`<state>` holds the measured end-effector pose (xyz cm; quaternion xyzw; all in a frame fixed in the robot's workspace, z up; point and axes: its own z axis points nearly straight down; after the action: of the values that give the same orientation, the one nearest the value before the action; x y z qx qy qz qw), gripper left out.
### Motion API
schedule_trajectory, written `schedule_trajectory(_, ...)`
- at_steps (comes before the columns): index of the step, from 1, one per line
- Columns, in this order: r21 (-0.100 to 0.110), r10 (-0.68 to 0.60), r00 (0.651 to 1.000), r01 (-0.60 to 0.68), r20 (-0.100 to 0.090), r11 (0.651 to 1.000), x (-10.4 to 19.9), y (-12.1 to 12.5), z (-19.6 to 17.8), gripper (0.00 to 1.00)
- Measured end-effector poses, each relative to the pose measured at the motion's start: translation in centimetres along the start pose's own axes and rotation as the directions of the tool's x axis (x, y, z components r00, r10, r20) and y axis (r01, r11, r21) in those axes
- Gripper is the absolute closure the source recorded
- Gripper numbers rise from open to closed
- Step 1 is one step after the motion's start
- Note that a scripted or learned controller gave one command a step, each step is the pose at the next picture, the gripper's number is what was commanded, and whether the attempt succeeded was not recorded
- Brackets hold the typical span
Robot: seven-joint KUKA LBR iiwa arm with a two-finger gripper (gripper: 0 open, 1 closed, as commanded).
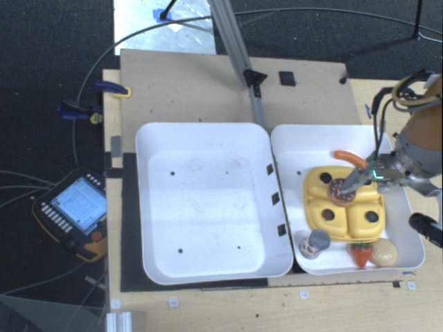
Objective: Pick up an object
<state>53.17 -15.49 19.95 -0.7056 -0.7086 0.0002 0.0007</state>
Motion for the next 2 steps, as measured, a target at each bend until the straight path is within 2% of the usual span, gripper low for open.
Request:
schedule_trajectory(1, -0.003, 0.0, 1.0, 0.0, 0.001, 1.0, 0.0, 0.1, -0.1, 0.0)
schedule_trajectory(2, 0.001, 0.003, 1.0, -0.003, 0.0, 1.0, -0.1, -0.7, 4.5, 0.0)
